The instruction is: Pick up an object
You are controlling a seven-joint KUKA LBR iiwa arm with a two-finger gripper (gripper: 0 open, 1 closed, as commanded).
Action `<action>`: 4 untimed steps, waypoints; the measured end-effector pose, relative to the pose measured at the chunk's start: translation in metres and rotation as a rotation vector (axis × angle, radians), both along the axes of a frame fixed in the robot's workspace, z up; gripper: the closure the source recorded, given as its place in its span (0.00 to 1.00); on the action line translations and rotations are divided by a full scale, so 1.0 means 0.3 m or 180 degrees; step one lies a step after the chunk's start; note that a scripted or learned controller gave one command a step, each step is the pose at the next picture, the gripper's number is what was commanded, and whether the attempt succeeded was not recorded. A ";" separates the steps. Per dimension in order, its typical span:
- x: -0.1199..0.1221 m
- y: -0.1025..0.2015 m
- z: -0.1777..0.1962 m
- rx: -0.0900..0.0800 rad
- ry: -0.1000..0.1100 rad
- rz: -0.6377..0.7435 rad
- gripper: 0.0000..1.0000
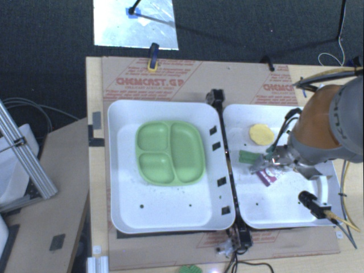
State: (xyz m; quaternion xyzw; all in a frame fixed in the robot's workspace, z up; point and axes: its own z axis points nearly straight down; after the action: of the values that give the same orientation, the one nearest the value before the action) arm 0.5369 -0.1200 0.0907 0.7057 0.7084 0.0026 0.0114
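Over the right shallow white plastic bin (284,215) hung the grey robot arm with its orange band (318,124), reaching in from the right side. Its two-finger gripper (266,165) was low down, near the middle of that bin. I could not tell if the jaws were open or closed, because they looked blurry and small. A flat green piece (248,156) lay just beside the gripper, on its left. A small purple piece (265,178) lay right under the gripper. A round yellow disc (261,134) sat near the top of the same bin, apart from the gripper. A light green plastic tray with three sections (170,152) lay in the left shallow white bin (122,209).
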 end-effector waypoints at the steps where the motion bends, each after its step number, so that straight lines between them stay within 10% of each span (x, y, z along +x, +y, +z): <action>1: -0.016 -0.010 0.001 0.0015 -0.0016 0.0000 0.00; 2: -0.011 -0.012 0.042 0.0011 -0.0030 0.0000 1.00; 3: -0.014 -0.012 0.038 0.0013 -0.0020 -0.0002 0.00; 4: -0.009 -0.006 -0.022 0.0037 0.0057 -0.0002 0.00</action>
State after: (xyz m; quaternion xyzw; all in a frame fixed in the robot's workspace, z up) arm 0.5341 -0.1218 0.0841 0.7059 0.7083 0.0004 0.0009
